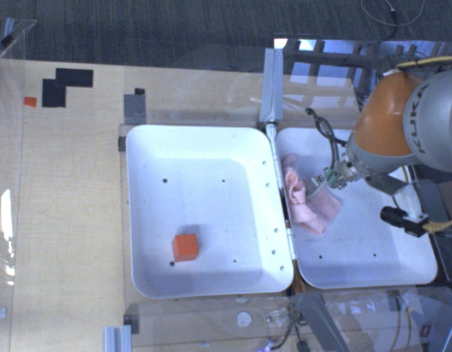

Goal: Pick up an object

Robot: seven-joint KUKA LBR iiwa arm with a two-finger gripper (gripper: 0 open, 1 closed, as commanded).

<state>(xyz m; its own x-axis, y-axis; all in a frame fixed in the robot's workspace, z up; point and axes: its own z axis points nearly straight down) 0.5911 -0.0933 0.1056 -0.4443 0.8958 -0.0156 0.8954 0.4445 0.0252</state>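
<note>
A crumpled pink soft object (305, 201) lies in the right bin (373, 262), against its left wall. An orange cube (186, 247) rests in the left bin (211, 152), towards its front left. My gripper (325, 184) hangs low over the right bin, right at the upper right edge of the pink object and partly overlapping it. The grey arm with its orange band (387, 123) reaches in from the right behind it.
The two white bins stand side by side, split by a thin metal divider (279, 196). A black cylindrical part (402, 221) juts over the right bin's right side. Black and orange markers (61, 88) lie on the bench at the far left.
</note>
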